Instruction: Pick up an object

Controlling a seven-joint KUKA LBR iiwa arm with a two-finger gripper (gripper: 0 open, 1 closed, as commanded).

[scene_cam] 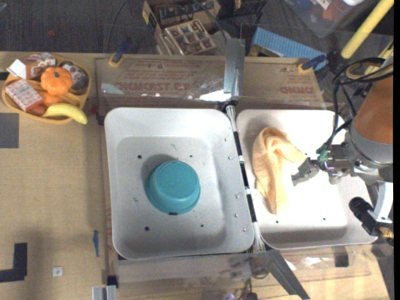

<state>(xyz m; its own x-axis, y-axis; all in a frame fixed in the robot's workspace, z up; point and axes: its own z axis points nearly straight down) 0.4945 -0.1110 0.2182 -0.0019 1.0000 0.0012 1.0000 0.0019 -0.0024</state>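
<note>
You're at the approach step. Gripper (302, 171) sits in the right bin (325, 227), just beside the yellow cloth (273, 165), nothing held. Can't tell finger spacing. Next: close the gap to the cloth's right edge, then pinch.

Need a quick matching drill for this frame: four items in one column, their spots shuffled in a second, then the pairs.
Things:
1. teal bowl
2. yellow cloth
3. hand
4. banana

Places:
A. in the right bin, along its left side
B. in the basket of play food at the bench's far left corner
C. upside down in the middle of the left bin
D. over the right bin, at the cloth's right edge

Pairs: 1-C, 2-A, 3-D, 4-B
</note>
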